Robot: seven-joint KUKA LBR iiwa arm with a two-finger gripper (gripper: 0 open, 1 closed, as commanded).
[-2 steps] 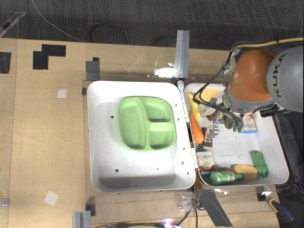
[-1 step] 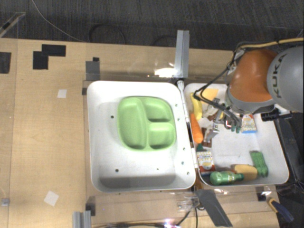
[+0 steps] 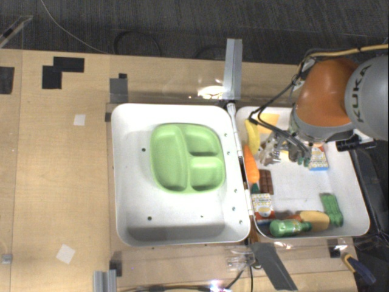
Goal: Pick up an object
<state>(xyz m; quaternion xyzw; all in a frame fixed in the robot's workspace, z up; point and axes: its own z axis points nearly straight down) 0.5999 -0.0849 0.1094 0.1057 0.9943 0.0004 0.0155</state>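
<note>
Camera view has my gripper (image 3: 284,151) hanging low over the right bin (image 3: 355,208), at about its 11 o'clock; I cannot tell whether it is spread or pinching. Candidates crowd that bin's walls, I judge from being tipped in: one banana (image 3: 251,137) and one carrot (image 3: 250,166) at 9, one green bottle (image 3: 289,227) at 6. One green divided tray (image 3: 186,157) sits in the left bin (image 3: 130,132)

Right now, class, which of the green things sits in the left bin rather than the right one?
The green divided plate: it lies alone in the left bin, while the green bottle and the green block lie in the right bin.
</note>
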